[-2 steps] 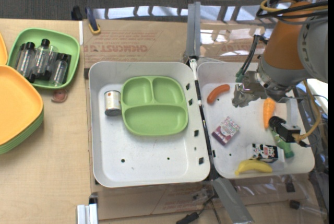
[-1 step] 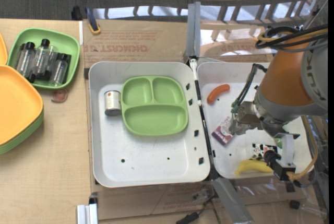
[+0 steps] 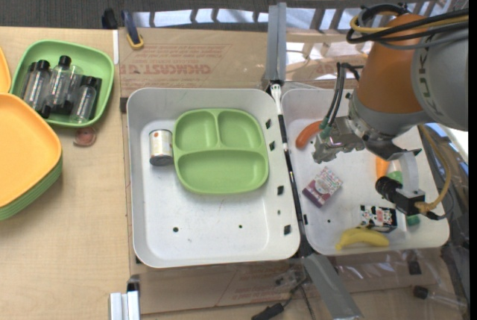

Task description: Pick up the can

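Presently, entries are located by reference to the green divided plate (image 3: 220,150), which lies flat in the left bin (image 3: 216,240).

Can (image 3: 160,147): lies on its side on the bin floor just beside the plate's left edge, apart from the bin wall. Short cylinder, silvery metal body with a dull sheen; one end looks darker, seemingly brownish. No label can be read. Lying down, it would likely roll if nudged across its axis; the plate rim beside it probably limits finger room on that side, so an approach along the open sides seems the likelier one.

Gripper (image 3: 326,150): hangs over the right bin (image 3: 432,233), well to the right of the plate and across the divide between the bins. Nothing is seen between its fingers. Whether they stand apart or closed cannot be told from above, as the wrist body hides them. So placed, it is judged to be nowhere near a grasp; the pick is not yet begun.

Arm (image 3: 399,87): orange band above the wrist, reaching in from the right of the plate, with cables looped over it.

Right bin contents, all right of the plate: an orange item (image 3: 305,135) near the gripper, a pink-and-white packet (image 3: 323,186) below it, a banana (image 3: 363,239) at the near edge, a small black-and-white carton (image 3: 378,216), a green item (image 3: 395,178).

Outside the bins, far left of the plate: a green tray (image 3: 33,57) holding dark-capped bottles (image 3: 59,87), and stacked orange plates (image 3: 26,162).
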You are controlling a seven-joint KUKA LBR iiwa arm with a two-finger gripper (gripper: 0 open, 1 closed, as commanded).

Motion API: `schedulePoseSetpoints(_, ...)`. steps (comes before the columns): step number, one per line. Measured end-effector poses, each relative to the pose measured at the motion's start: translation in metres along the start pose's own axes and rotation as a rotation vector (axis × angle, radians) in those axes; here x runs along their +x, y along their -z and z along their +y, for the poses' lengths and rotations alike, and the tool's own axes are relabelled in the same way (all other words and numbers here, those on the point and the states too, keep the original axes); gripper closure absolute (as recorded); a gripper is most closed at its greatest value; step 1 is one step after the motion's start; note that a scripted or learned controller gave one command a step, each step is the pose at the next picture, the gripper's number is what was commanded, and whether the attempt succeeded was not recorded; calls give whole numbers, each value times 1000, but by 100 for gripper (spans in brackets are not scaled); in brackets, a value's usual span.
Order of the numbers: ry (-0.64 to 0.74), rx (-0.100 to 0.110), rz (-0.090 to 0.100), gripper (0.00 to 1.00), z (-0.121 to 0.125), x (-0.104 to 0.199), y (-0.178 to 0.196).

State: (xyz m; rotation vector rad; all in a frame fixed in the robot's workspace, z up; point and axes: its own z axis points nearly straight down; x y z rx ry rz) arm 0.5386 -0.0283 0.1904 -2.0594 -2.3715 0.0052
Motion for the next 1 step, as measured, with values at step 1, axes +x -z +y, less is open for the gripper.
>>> schedulePoseSetpoints(1,-238,3,1,100,-27,27,0)
